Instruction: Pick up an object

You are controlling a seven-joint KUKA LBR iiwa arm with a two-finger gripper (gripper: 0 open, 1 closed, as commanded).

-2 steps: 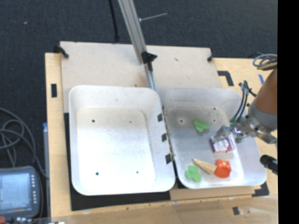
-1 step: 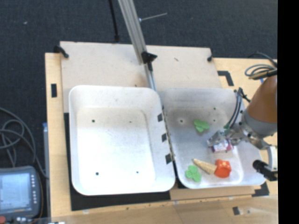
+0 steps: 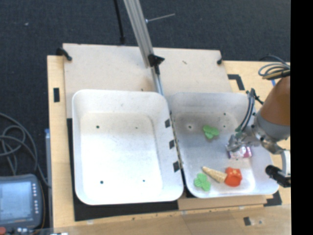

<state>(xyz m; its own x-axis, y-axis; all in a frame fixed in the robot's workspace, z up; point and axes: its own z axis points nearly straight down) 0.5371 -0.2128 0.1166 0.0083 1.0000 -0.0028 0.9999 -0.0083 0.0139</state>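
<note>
In the right bin [image 3: 195,106] lie a small green piece [image 3: 211,131], a second green piece [image 3: 201,182] near the front rim, a tan cone [image 3: 213,174] and a red block [image 3: 233,176]. A pink and white object [image 3: 240,152] sits at the bin's right side. My gripper [image 3: 235,145] is low in the bin, directly over the pink and white object and touching or nearly touching it. The orange band and grey wrist [image 3: 274,116] reach in from the right.
The left bin [image 3: 122,146] sits alongside, its rim meeting the right bin's along black clips [image 3: 172,144]. An aluminium post [image 3: 139,28] rises behind the bins. Cables [image 3: 271,70] lie at the back right, and a screen [image 3: 18,202] stands off the bench at the front left.
</note>
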